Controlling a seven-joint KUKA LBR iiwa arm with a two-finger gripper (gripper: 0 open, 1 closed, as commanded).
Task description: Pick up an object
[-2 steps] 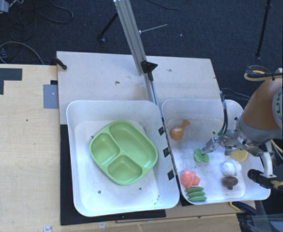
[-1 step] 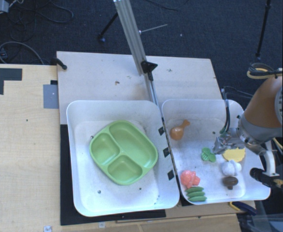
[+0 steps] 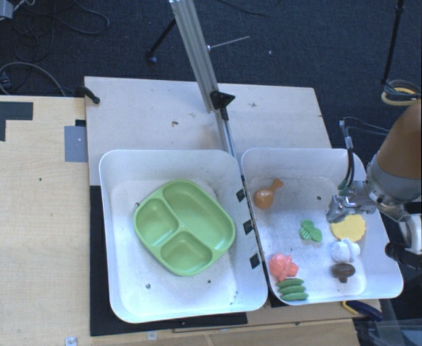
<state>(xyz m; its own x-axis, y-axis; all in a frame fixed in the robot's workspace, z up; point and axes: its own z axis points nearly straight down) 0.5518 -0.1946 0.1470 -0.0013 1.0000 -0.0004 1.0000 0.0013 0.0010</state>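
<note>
We note the end effector [image 3: 338,209] low at the right edge of the right bin [image 3: 297,161], just above the yellow piece [image 3: 349,228], likely lining up on it as the nearest pick, though we cannot tell its grip state, while the green tray [image 3: 184,227] fills the left bin [image 3: 117,193].

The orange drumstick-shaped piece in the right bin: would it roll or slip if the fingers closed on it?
Probably. The orange drumstick-shaped piece looks rounded at its fat end and narrow at the other, so it may pivot or roll in a curve when nudged. Its smooth, toy-like surface suggests light and somewhat slippery. It lies apart from the gripper in the right bin.
</note>
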